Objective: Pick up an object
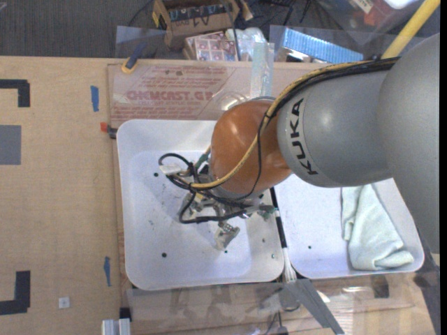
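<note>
White cloth bunched in right bin, long axis running top to bottom, pincer over left bin, grip state unclear

A robotics lab or workshop: a grey KUKA arm with an orange band reaches over two shallow white bins set into a plywood bench marked with black and blue tape, while cardboard boxes, cables and plastic sheeting clutter the grey floor behind it
</note>
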